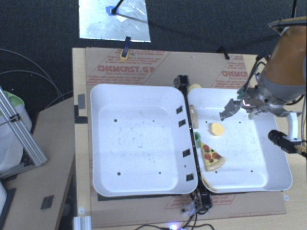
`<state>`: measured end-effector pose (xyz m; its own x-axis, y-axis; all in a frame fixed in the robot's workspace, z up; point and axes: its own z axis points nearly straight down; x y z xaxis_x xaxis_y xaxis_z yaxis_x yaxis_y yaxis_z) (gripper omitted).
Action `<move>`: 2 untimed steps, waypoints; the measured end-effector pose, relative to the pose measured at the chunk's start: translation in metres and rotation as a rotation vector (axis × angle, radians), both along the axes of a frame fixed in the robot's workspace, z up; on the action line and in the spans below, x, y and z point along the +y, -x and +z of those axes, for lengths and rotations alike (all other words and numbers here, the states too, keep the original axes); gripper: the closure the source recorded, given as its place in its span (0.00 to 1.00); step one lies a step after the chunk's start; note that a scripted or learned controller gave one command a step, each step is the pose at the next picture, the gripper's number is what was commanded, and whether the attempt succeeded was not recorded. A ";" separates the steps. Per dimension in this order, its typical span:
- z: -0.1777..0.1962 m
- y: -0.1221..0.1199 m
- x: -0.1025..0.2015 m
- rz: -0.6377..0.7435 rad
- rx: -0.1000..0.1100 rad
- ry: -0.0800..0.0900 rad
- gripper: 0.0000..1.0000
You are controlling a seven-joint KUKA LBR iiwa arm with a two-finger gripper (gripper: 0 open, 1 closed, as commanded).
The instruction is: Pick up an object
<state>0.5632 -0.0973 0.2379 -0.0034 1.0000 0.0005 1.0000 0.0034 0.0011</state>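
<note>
Toy pizza slice lying low in right white bin. Gripper hovering beside small yellow round piece; finger state: cannot tell. Approach step; next calling for descent onto piece.

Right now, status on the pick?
End effector hovering over right bin, nothing between its fingers. Yellow round piece just below-left of it. Toy pizza slice nearer front-left corner, apart.

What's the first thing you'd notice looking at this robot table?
The toy pizza slice pops out, lying near the right bin's left edge beside the divider. Just above it sits a small yellow round piece. The grey and orange arm leans in from the right, its end effector hovering over that bin.
</note>
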 end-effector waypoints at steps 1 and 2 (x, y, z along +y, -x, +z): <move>-0.137 -0.026 0.010 0.003 0.004 -0.001 0.00; -0.120 -0.027 0.009 0.000 -0.002 0.001 1.00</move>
<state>0.5897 -0.0882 0.1179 -0.0032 1.0000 -0.0002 1.0000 0.0032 0.0031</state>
